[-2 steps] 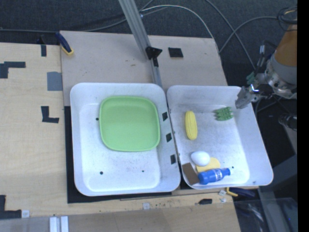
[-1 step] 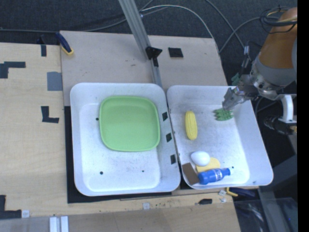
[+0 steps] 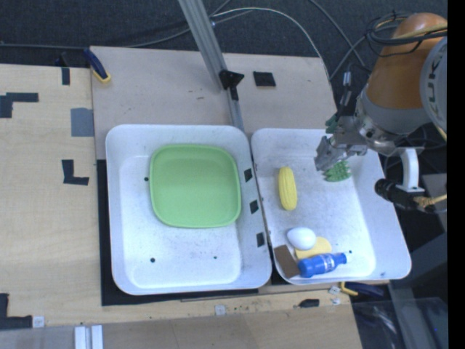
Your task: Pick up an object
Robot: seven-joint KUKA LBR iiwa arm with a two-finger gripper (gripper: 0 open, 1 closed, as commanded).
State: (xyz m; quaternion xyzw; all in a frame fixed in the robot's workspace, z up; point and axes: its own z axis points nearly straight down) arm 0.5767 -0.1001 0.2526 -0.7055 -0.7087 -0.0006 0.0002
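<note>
I see a green square plate (image 3: 195, 185) lying flat in the left bin (image 3: 123, 217); in the right bin (image 3: 378, 231) an ear of corn (image 3: 288, 187) lies near the divider, with a white egg (image 3: 301, 237) and blue bottle (image 3: 322, 264) at the front; the gripper (image 3: 333, 160) hovers touching a small green object (image 3: 337, 171); I cannot tell its jaw state.

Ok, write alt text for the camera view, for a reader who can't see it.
A grey and orange robot arm reaches from the right, its gripper low over a small green object at the far side of the right bin. That bin also holds a corn cob, a white egg and a blue bottle; the left bin holds a green plate.
</note>
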